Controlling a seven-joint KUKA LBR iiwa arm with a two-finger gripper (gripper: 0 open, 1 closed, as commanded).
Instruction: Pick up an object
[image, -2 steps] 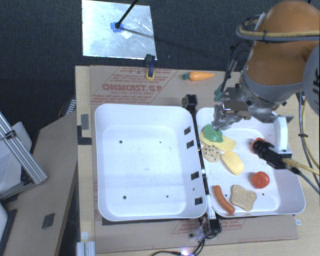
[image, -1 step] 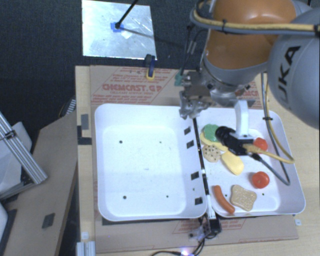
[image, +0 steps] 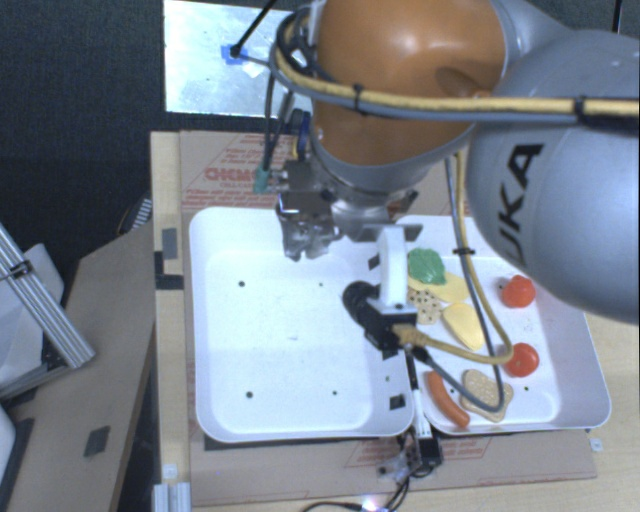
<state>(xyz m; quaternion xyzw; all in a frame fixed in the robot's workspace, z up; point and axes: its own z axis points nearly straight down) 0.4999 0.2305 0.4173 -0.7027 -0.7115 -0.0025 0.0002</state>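
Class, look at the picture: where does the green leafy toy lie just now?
The green leafy toy lies in the right white bin, near its far edge, just above the yellow dotted cheese wedge and left of the orange-red tomato.

Dark floor (image: 70, 120) surrounds a cardboard-topped bench (image: 170, 180); aluminium rail (image: 40, 300) at left.

A robotics lab: KUKA arm (image: 520, 150) over white bins (image: 290, 330) on a bench.

Right bin (image: 585, 400): green piece (image: 427, 265), yellow wedge (image: 465, 325), two red balls (image: 517, 291), sausage (image: 447, 399), cracker (image: 486, 390).
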